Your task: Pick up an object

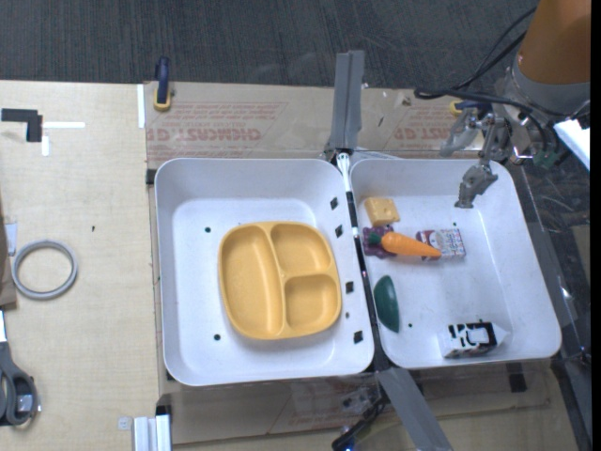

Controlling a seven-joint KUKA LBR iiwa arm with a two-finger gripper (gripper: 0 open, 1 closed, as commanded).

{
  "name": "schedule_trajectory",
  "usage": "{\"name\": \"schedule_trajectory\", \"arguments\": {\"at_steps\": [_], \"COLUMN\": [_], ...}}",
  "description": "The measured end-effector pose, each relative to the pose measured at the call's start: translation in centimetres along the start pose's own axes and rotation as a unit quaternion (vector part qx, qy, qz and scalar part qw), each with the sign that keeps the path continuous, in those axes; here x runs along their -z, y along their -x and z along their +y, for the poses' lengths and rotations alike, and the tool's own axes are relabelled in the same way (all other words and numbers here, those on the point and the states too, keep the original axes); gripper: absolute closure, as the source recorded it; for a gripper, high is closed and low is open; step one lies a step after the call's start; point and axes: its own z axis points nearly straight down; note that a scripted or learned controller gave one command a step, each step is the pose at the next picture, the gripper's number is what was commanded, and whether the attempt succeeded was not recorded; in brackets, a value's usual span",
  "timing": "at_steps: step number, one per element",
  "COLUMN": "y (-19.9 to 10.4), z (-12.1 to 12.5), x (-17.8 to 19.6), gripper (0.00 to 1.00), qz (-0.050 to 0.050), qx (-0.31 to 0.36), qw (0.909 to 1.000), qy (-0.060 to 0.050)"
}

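You see mirrored, unreadable red lettering on the cardboard point(244, 120) behind the left bin point(178, 280). The carrot point(409, 244) lies mid right bin point(526, 280), with bare floor rightward. The gripper point(472, 186) hangs near the far rim; you cannot tell the jaws' state.

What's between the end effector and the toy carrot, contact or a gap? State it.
Apart. The camera view shows bare white bin floor between the end effector, near the right bin's far corner, and the toy carrot.

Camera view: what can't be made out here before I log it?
- Claw: too small and slanted to tell open or shut.
- Arm: cut off by the top right edge.
- Purple item: mostly hidden under the carrot.
- Black-white packet: print too small to read.
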Motion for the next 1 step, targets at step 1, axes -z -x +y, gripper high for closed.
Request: {"name": "schedule_trajectory", "arguments": {"at_steps": [1], "y": [-2.22], "z": [-2.98], "x": [-7.36], "gripper": [0.0], "qz": [0.001], "qx": [-0.1], "qw": [0.995], "qy": [0.0]}}
